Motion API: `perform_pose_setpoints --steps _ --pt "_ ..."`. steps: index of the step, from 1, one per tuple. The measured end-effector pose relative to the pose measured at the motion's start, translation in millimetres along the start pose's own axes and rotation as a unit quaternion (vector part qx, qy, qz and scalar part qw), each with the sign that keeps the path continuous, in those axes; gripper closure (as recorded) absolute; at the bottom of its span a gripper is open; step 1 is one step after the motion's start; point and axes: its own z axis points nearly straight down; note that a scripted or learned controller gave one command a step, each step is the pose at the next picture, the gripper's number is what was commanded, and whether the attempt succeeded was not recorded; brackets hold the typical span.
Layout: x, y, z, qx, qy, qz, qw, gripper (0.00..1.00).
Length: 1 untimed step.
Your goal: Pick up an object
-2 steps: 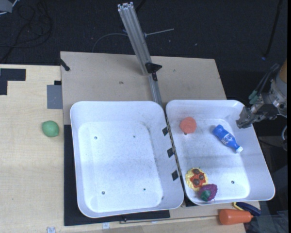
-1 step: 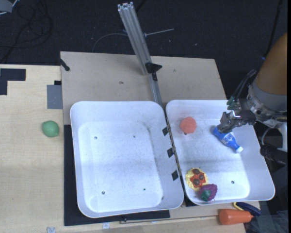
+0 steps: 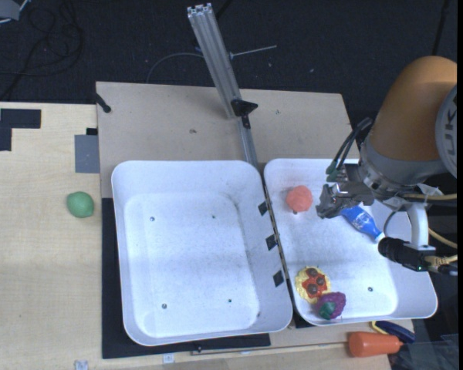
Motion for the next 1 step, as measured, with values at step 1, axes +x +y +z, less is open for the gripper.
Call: perform_pose_setpoints --steps 1 --pt "46.0 -3.9 -3.6 -0.001 -0.001 0.001 1.0 1.0"
